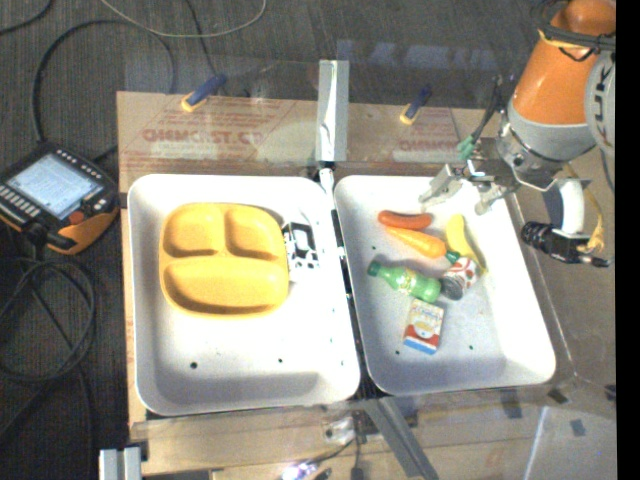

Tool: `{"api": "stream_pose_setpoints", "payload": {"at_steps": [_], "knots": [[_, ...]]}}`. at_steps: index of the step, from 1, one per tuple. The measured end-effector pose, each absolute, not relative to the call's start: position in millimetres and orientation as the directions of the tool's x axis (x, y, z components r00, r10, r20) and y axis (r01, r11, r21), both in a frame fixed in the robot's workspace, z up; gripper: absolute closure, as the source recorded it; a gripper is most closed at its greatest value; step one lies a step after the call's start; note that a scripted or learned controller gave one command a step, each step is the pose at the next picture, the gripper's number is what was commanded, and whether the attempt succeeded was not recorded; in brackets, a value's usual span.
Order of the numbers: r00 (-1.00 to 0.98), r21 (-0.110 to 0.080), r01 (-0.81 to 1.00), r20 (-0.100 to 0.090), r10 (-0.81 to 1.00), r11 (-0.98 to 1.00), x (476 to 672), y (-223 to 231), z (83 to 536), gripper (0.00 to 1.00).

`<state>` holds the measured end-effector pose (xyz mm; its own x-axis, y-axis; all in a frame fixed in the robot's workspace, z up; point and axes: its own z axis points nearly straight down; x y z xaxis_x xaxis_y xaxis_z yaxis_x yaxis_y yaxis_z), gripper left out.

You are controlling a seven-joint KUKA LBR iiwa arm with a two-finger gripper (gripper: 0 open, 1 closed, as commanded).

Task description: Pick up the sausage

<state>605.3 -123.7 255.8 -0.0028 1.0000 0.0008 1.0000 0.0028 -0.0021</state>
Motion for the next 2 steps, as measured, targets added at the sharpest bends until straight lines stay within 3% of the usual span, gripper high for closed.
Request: {"api": "stream_pose_setpoints", "payload": {"at_steps": [1,2], "knots": [[-0.114,-0.002,0.993,0.000,0.993,0.114,628.9,-96,163,0.00],[-0.046,-0.002,0.999,0.000,0.999,0.046,569.0,-98,116,0.00]]}}
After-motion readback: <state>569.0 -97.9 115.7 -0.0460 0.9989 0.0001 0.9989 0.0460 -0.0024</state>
